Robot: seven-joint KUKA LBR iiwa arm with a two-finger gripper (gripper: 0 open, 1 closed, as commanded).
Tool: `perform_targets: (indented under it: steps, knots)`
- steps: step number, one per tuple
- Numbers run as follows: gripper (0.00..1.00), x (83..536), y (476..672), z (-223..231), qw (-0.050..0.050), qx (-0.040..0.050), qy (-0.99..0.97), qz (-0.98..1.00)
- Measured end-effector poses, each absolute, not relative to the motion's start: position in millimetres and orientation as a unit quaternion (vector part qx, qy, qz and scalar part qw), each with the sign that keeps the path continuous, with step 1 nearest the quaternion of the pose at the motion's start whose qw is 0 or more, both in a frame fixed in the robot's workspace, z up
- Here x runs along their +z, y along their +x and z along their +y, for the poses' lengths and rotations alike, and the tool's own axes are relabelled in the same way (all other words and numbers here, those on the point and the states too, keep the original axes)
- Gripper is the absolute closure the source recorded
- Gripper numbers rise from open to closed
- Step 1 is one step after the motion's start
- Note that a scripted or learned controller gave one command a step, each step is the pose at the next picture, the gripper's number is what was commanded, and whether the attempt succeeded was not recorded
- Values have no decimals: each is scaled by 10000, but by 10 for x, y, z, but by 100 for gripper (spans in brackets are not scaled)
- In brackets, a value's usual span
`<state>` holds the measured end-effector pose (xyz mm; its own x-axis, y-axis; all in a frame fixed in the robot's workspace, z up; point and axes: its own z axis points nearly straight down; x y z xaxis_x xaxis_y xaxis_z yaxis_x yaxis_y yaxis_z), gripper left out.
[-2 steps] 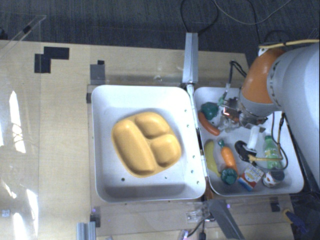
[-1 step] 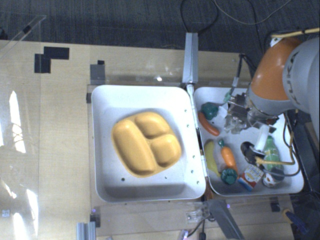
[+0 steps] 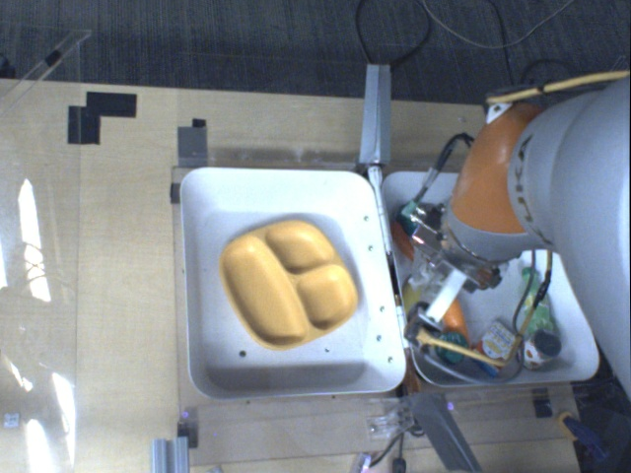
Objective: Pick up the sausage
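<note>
The arm [image 3: 552, 175] reached in from the right and hung over the right bin [image 3: 582, 358], its orange band above the wrist and the claw [image 3: 431, 308] lowered toward that bin's left side, close to the wall shared with the left bin [image 3: 197, 294]. Whether the claw was open or closed could not be told, as its tip was lost among the clutter below it. Nothing could be made out in its grasp.

The right bin held a jumble of small things: an orange piece [image 3: 452, 315] just beside the claw, a thin tan stick [image 3: 463, 346] lying across the near part, and green pieces [image 3: 532, 308] farther right. The sausage could not be picked out with any certainty among them.

The left bin carried a large yellow moulded shape [image 3: 286, 282] of three rounded lobes, lying near its middle. Both bins sat on the pale wooden worktop [image 3: 89, 264].
</note>
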<state>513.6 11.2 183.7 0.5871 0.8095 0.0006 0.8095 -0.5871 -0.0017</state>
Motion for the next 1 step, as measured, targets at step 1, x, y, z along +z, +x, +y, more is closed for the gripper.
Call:
perform_targets:
  steps: [1]
  knots:
    - [100,2527,5254,-297,-6,-15,-9605,-2783]
